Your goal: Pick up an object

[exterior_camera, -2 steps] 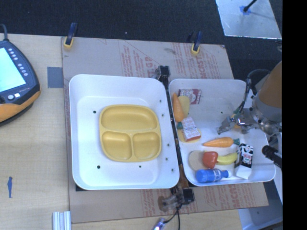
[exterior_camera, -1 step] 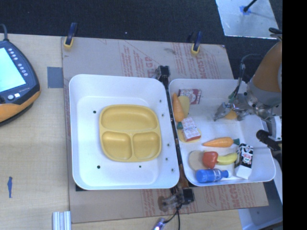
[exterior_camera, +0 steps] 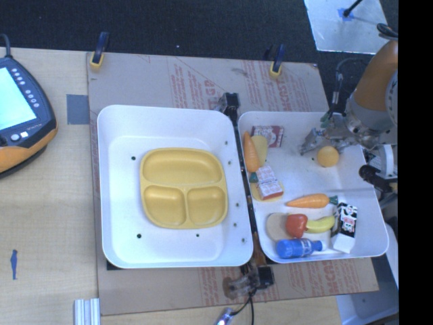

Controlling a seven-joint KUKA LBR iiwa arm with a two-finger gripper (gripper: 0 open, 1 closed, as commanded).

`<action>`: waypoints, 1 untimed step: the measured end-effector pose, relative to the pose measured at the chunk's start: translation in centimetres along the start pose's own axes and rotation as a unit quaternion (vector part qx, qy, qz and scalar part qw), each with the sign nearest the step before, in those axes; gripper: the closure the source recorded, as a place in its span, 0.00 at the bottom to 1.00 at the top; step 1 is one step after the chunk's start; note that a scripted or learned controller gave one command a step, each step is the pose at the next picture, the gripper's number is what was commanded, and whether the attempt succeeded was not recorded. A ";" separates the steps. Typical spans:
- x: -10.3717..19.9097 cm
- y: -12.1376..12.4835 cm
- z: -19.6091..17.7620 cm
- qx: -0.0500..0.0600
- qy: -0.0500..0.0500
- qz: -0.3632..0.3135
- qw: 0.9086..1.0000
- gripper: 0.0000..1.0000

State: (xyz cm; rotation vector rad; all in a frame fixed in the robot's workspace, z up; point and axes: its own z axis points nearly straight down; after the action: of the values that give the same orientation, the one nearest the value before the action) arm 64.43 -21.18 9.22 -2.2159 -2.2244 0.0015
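Observation:
My gripper (exterior_camera: 328, 141) hangs over the far part of the right bin (exterior_camera: 379, 246), open, with nothing between its fingers. A yellow-orange ball (exterior_camera: 328, 156) lies just in front of it on the bin floor. Also in this bin are a carrot (exterior_camera: 308, 200), a red tomato (exterior_camera: 295, 225), a banana (exterior_camera: 321, 224), a blue bottle (exterior_camera: 295, 248), a black-and-white carton (exterior_camera: 346, 227), a second carrot (exterior_camera: 251, 153) by the left wall, and two small packets (exterior_camera: 268, 182) (exterior_camera: 273, 135).
The left bin (exterior_camera: 115, 181) holds a yellow divided plate (exterior_camera: 183, 186). A handheld control pad (exterior_camera: 20, 114) lies at the bench's left edge. Clamps (exterior_camera: 98, 51) (exterior_camera: 276, 61) pin the cardboard sheet at the back.

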 end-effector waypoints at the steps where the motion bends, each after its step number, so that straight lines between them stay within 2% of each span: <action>1: 0.0 -0.3 0.0 0.001 0.001 0.000 1.000 0.00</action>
State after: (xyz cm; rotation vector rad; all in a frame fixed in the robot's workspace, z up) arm 64.12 -21.14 9.19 -2.2140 -2.2231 0.0028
